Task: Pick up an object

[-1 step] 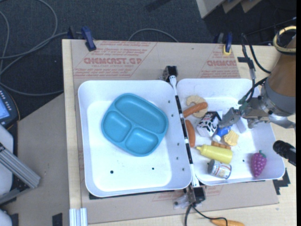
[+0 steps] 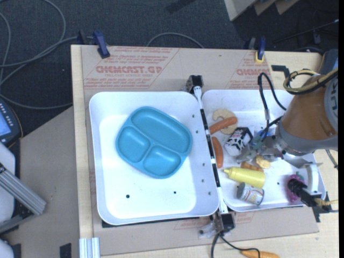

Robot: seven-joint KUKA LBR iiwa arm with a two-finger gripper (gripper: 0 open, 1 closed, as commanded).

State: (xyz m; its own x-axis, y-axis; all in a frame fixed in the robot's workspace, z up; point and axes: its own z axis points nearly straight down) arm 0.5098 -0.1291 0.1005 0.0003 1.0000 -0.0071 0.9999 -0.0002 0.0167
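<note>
The gripper (image 2: pixel 257 153) hangs low over the middle of the right bin (image 2: pixel 279 98), under the grey wrist and orange band of the arm (image 2: pixel 309 120), which comes in from the right; whether it is closed or apart cannot be told, since the wrist and a clutter of small items hide its tip. Right at the gripper sits a small yellowish piece (image 2: pixel 263 163), and just beside it toward the bin divider stands a black-and-white cow toy (image 2: pixel 236 139). Just below the gripper lies a yellow mustard bottle (image 2: pixel 245 174) on its side, and beyond that, near the bin's front wall, a small can (image 2: pixel 251 194). To the gripper's right, near the bin's right corner, is a magenta object (image 2: pixel 295 189). Toward the divider lie two hot dogs, one upright along the wall (image 2: pixel 217 151) and one slanted above it (image 2: pixel 223 124), with a tan cookie (image 2: pixel 222 114) touching the latter. Well apart, in the left bin (image 2: pixel 107 117), rests a blue divided plate (image 2: pixel 153 142).
</note>
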